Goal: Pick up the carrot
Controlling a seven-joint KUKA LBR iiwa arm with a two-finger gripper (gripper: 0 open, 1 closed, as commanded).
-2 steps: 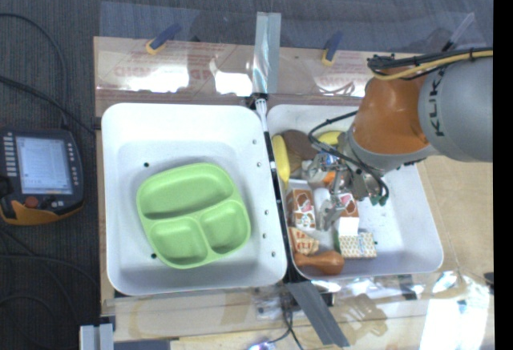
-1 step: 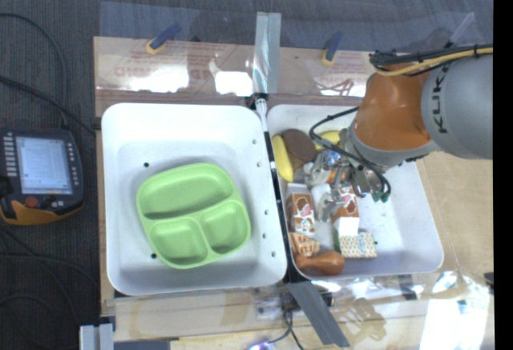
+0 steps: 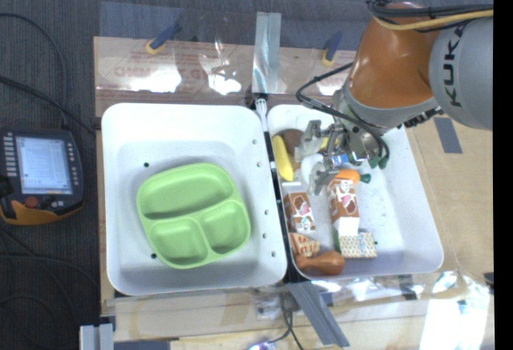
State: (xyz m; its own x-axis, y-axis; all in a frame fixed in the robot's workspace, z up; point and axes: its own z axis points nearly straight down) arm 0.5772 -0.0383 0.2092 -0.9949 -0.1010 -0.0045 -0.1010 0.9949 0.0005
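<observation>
Looking down on your bench, you see the arm (image 3: pixel 425 52) reaching in from the right, its orange band above the right bin (image 3: pixel 417 212). The gripper (image 3: pixel 333 156) hangs low over that bin's upper middle, among the clutter, and you cannot tell from this slant whether it is wide, narrow or closed on anything. The carrot (image 3: pixel 345 177) (an orange piece with a bit of green at its right) seems to lie just below the gripper, perhaps touching it. Left of it a yellow banana (image 3: pixel 281 158) lies along the bin's left wall, and patterned packets (image 3: pixel 301 216) and a brown sausage-like item (image 3: pixel 321 263) sit lower down. Your left bin (image 3: pixel 128 132) holds a green divided plate (image 3: pixel 192 214).
</observation>
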